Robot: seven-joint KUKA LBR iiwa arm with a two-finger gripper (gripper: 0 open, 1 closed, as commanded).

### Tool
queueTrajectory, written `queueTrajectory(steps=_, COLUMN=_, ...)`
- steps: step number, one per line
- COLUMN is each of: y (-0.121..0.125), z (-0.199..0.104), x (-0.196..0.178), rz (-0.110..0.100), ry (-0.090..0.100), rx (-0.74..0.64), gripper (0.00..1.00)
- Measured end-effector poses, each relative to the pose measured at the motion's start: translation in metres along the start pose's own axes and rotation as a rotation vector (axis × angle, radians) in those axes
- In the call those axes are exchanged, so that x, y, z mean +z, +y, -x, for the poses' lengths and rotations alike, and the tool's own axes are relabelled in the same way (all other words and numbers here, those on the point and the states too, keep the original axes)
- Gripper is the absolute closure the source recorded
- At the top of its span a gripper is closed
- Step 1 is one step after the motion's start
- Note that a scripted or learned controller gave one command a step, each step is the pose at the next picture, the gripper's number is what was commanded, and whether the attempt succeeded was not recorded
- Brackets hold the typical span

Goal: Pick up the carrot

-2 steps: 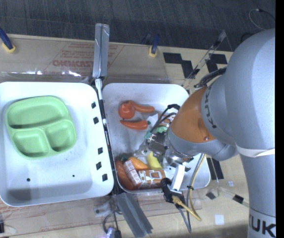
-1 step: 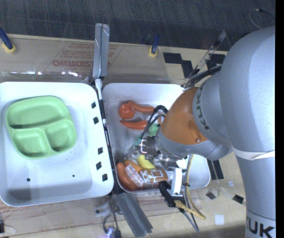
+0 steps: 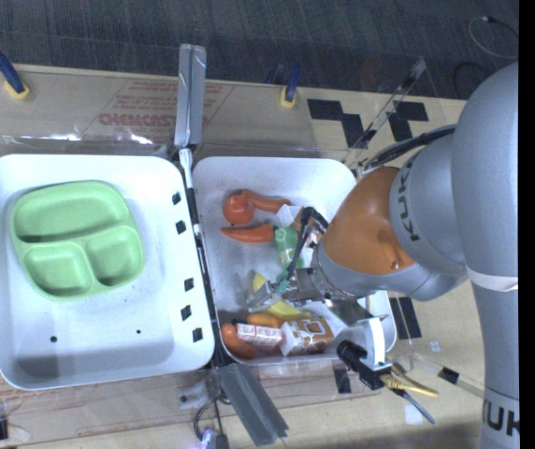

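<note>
Two white bins sit side by side on the surface [image 3: 52, 92]. Left bin [image 3: 6, 344], well left of the tool: a green divided tray [image 3: 76, 237]. Right bin [image 3: 267, 171]: the carrot [image 3: 247, 235] lies flat, up and to the left of the tool, apart from it, just below a red-orange toy [image 3: 244, 204]. A green item [image 3: 286, 243] sits right of the carrot. Tool [image 3: 286, 283] is low in the right bin amid clutter; whether it is apart or together cannot be told. Just below the tool: packaged snacks [image 3: 291, 333] against the near wall. Arm's orange band [image 3: 370, 232] is right of the tool.
</note>
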State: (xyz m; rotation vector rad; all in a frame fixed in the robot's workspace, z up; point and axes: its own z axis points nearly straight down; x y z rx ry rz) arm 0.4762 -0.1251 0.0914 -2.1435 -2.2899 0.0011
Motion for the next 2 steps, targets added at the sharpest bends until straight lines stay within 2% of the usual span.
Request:
queueTrajectory(steps=1, y=0.142, z=0.015, x=-0.101, rz=0.003, ry=-0.002, rx=0.128, gripper=0.00)
queueTrajectory(steps=2, y=0.062, z=-0.018, x=-0.004, rz=0.000, ry=-0.002, rx=-0.320, gripper=0.00)
